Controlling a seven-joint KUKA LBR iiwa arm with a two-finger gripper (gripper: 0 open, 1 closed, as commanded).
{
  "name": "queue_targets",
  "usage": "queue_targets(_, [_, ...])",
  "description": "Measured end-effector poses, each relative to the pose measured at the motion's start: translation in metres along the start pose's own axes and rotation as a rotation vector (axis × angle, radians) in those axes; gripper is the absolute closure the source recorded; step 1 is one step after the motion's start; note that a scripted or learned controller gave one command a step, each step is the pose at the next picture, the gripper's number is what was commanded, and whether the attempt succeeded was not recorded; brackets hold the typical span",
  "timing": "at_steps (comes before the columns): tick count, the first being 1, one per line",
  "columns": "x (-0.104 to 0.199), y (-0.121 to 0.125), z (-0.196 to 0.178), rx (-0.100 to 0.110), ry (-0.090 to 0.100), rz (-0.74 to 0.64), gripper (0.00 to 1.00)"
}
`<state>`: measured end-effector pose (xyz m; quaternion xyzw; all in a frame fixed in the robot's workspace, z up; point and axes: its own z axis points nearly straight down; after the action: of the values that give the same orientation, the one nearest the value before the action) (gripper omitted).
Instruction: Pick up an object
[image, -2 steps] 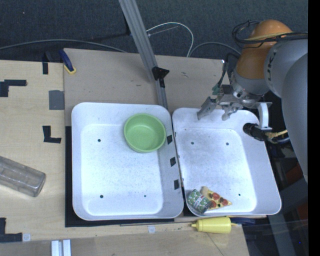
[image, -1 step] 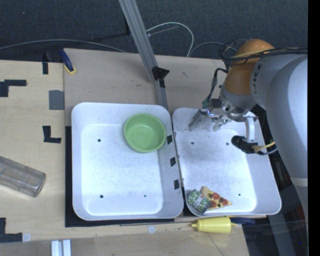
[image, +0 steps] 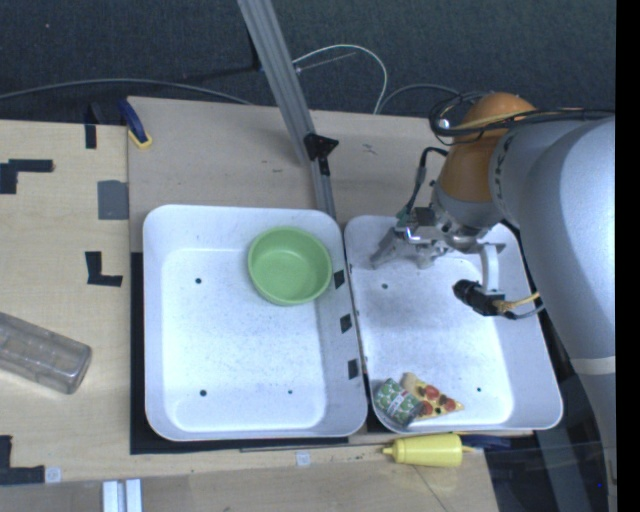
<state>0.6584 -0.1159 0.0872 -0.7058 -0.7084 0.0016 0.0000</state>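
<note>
My claw hovers over the far edge of the right bin; I cannot tell how it is set. The one crumpled packet lies well apart, in that bin's near-left corner, so I judge a descent here closes on nothing. One green bowl sits in the left bin, one yellow bottle on the counter.

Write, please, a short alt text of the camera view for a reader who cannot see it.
A grey robot arm reaches in from the right, its gripper above the far end of the right white bin, which holds a small colourful packet at its near left corner. The left white bin holds a green bowl; a yellow bottle lies on the bench in front.
</note>
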Motion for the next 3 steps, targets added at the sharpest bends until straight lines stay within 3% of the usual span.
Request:
queue_targets(1, [0.001, 0.000, -0.011, 0.000, 0.001, -0.001, 1.00])
queue_targets(3, [0.001, 0.003, -0.140, -0.008, 0.001, 0.002, 1.00])
